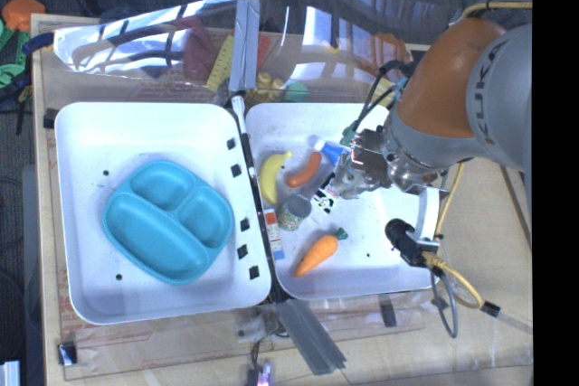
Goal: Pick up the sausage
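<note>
Jaws state unclear, gripper (333, 187) just right of sausage (304, 169) mid-frame; crowding banana (271, 174) and can (293, 212) risk a wrong grab.

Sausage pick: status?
Gripper low in right bin, beside sausage. Sausage unheld, lying against banana. Small can close below.

You have two bins (72, 194), one plate (167, 219), one banana (270, 174), one sausage (305, 169), one carrot (316, 254) and one can (293, 212).
</note>
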Available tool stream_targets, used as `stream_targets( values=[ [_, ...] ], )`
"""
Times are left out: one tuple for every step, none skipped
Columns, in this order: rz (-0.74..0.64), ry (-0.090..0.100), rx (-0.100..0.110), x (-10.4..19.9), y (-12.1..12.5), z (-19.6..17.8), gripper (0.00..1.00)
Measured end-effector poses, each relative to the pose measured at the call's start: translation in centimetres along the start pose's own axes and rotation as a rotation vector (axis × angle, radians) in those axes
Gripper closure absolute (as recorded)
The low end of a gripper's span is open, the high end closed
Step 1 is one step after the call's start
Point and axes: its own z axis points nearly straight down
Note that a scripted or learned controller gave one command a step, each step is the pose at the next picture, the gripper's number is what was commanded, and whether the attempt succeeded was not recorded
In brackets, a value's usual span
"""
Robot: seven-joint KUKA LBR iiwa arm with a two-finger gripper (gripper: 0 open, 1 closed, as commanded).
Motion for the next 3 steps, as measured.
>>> stream_targets(
  values=[
    [-0.216, 0.0, 0.0, 6.3, 5.4, 6.5, 1.0],
    [-0.227, 0.001, -0.004, 8.1, 4.8, -2.1, 1.0],
    [-0.239, 0.0, 0.0, 0.6, 3.7, 4.2, 1.0]
  ],
)
